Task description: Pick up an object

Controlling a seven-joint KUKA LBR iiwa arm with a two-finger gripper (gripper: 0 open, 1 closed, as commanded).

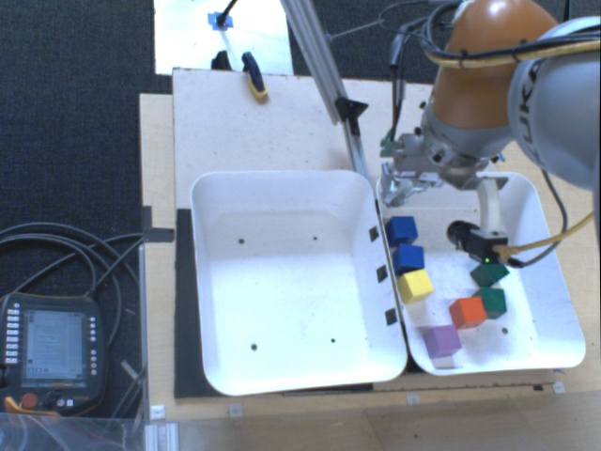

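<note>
The arm [526,73] is smooth grey metal with a glossy orange band, and its gripper [406,184] hangs over the far left corner of the right bin [549,252], a shallow white plastic tray with rounded corners. The metal fingers point down with a narrow gap showing between them, and nothing sits in that gap.

The objects are small matte blocks, mostly cubes. Directly below the gripper in the view, and nearest to it, lies a blue cube [401,229]; a second blue cube [408,257] touches it on the near side, and a yellow cube [415,286] follows just beyond that, so the three form a line along the bin's left wall. Farther from the gripper, toward the bin's near side, sit a pale purple cube [441,341], an orange cube [467,312] and two dark green blocks [490,287] (the upper one partly behind a black part on the arm).

The left bin [282,280], to the gripper's left, is the same white plastic with small dark dots on its floor.
</note>
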